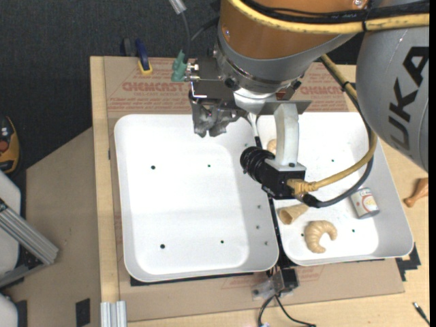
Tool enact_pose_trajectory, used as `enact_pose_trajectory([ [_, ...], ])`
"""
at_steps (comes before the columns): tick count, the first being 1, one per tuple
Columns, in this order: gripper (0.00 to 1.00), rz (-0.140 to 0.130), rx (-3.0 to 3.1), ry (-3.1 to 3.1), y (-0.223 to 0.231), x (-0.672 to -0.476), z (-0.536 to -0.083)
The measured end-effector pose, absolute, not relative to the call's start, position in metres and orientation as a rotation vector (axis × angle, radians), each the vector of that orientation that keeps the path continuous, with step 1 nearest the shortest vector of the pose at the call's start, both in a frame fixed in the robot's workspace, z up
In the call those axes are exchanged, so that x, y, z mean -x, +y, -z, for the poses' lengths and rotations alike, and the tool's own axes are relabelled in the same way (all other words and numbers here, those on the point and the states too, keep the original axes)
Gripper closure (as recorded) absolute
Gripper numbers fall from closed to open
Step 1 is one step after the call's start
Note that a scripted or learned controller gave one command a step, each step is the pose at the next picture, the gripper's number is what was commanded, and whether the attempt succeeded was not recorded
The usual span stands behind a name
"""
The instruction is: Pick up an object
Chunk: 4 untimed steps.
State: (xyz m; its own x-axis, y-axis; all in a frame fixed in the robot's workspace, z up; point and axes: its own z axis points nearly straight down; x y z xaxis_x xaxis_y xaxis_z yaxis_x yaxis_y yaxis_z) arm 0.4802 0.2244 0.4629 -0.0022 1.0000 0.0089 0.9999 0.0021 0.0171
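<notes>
A blue-handled clamp (pixel 141 54) stood at the far-left corner of the cardboard sheet (pixel 102 203) underlying both bins.

Setting: a robotics laboratory test bench, seen from a fixed overhead camera.
Machine: a grey industrial arm (pixel 402 67) with an orange band (pixel 293 5) and bold lettering on its casing looms over the bench from the right side.
Work surface: a brown board (pixel 197 80) printed with a red trade name carries two shallow white bins, left bin (pixel 184 203) and right bin (pixel 347 148), side by side.
Wiring: exposed cables and a yellow hose (pixel 340 176) loop across the right bin.
Surroundings: dark carpet (pixel 61 19) lies beyond the board's far edge; aluminium framing (pixel 27 240) stands off its left edge.
</notes>
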Motion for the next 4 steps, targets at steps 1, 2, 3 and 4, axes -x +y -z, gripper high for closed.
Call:
enact_pose_trajectory([
  [1, 1.0, 0.024, -2.228, 2.223, 0.224, -0.493, -0.278],
  [2, 1.0, -0.026, -2.215, 2.221, 0.225, -0.48, -0.426],
  [3, 1.0, 0.025, -2.228, 2.223, 0.224, -0.477, -0.264],
  [4, 1.0, -0.017, -2.219, 2.217, 0.205, -0.484, -0.374],
])
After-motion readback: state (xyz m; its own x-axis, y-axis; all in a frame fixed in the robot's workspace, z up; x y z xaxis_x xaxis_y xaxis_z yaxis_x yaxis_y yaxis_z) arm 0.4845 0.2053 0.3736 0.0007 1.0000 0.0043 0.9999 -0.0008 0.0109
